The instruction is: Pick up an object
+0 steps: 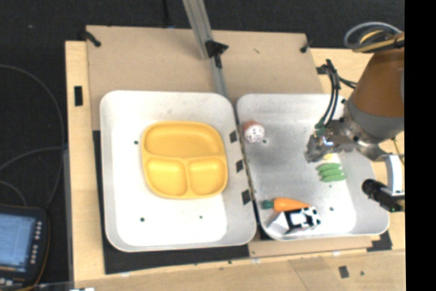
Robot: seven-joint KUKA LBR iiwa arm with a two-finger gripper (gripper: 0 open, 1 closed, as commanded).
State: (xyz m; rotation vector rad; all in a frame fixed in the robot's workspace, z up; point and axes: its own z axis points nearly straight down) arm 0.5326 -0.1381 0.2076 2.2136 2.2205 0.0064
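Your left white bin carries a yellow three-compartment plastic tray; a blue-screened tablet sits far left.

A tan bench is seen, on which two shallow white bins are set side by side: the left bin and, touching it, the right bin.

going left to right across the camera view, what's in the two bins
yellow divided plate → small pale ball → carrot → pincer, just above the green pea pods
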